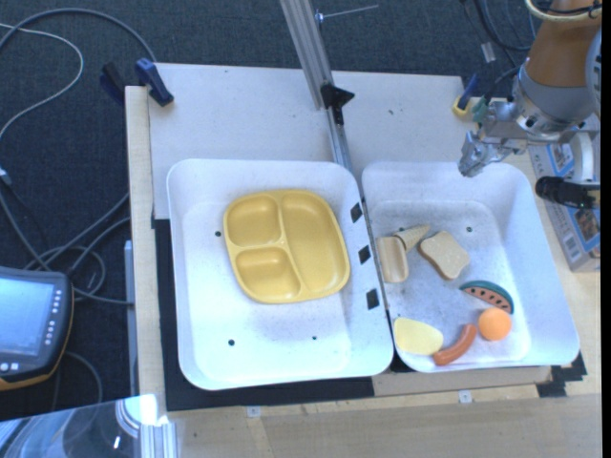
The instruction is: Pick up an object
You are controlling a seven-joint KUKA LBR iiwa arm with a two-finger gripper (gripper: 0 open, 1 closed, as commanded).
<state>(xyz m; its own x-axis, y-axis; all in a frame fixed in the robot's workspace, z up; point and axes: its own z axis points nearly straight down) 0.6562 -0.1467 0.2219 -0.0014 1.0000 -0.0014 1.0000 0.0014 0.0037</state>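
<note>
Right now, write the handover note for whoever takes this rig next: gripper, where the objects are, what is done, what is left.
Gripper: hovering over the far rim of the right bin, nothing seen between its fingers.
Right bin holds the toy food: bread slice, tan bread piece by the divider, watermelon slice, orange ball, sausage, yellow piece at the near edge.
Left bin holds a yellow divided plate.
Done: no object picked.
Left: descend onto one object, grasp and lift; the bread slice looks nearest to the gripper.
</note>
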